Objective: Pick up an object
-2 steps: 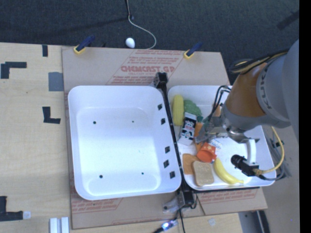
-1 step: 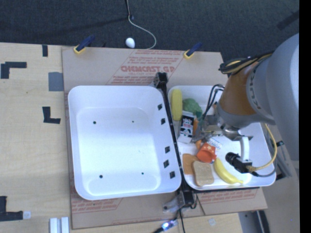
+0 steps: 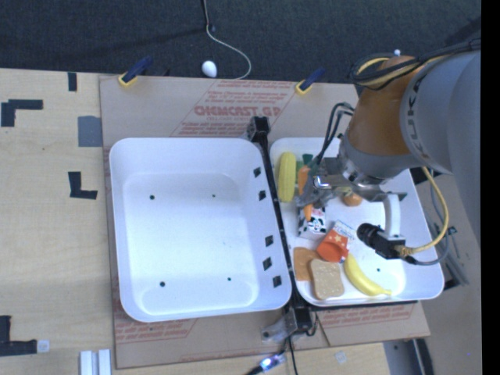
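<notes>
My gripper (image 3: 314, 198) hangs low over the upper left part of the right white bin (image 3: 426, 287), under the grey and orange wrist. Just below it lies a small black-and-white toy (image 3: 314, 224). A yellow corn cob (image 3: 287, 176) sits to the gripper's left, with a green piece (image 3: 307, 162) and an orange carrot-like piece (image 3: 303, 181) beside it. Lower in the bin lie a red-orange object (image 3: 334, 245), a toast slice (image 3: 327, 279), a round orange-brown piece (image 3: 302, 262) and a banana (image 3: 364, 278). A small orange item (image 3: 352, 200) peeks out under the wrist.
The left white bin (image 3: 133, 209) sits beside the right one, their rims meeting along a black-clipped seam (image 3: 269, 209). Both rest on a cardboard sheet (image 3: 226, 112) held by blue clamps. The arm's bulk covers the right bin's upper right part.
</notes>
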Available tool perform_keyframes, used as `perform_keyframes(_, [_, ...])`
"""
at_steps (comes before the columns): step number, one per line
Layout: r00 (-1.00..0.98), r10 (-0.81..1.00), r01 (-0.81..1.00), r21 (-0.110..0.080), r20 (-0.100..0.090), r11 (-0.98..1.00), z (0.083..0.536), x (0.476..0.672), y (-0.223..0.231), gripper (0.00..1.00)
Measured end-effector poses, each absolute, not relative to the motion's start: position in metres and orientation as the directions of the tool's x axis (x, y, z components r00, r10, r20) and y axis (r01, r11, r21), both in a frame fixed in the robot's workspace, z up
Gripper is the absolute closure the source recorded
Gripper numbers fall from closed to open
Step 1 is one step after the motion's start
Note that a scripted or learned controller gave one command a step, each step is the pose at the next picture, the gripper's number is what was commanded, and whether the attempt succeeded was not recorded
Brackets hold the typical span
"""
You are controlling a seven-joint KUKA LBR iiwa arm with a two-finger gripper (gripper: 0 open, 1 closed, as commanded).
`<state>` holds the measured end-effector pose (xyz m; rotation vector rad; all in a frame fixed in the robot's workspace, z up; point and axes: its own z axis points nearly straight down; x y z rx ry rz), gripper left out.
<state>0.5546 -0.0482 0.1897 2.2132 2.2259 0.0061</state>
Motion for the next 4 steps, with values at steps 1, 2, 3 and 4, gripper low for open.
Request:
perform_keyframes(1, [-0.007,1.0,1.0,0.0,0.001,0.007,0.198,0.578,-0.006,1.0])
perform_keyframes(2, [-0.005,1.0,1.0,-0.003,0.001,0.005,0.199,0.571,0.03,1.0])
perform_keyframes(3, [-0.005,1.0,1.0,0.002,0.0,0.005,0.183,0.639,0.056,1.0])
perform_keyframes(4, [0.001,1.0,1.0,0.007,-0.002,-0.001,0.255,0.67,0.014,1.0])
